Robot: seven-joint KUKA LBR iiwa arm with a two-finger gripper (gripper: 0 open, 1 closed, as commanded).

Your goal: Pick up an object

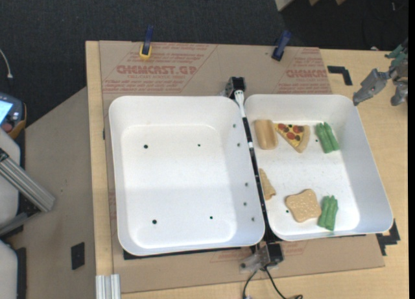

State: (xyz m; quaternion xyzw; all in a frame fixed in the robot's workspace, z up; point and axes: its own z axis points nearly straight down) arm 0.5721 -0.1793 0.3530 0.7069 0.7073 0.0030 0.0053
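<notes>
1. The left bin (175,174) shows only its white floor with four small dark dots.
2. The right bin (363,161) holds a bread roll (264,133), a pizza slice (293,135) and a green bean bundle (327,137) along its far edge.
3. A small tan piece (266,185) lies against its left wall; a toast slice (303,205) touches a second green bundle (329,212) near its near-right corner.
4. The gripper (382,83) sits beyond the right bin's far-right corner, over the bench, well apart from every item; its jaws are too unclear to judge.
</notes>
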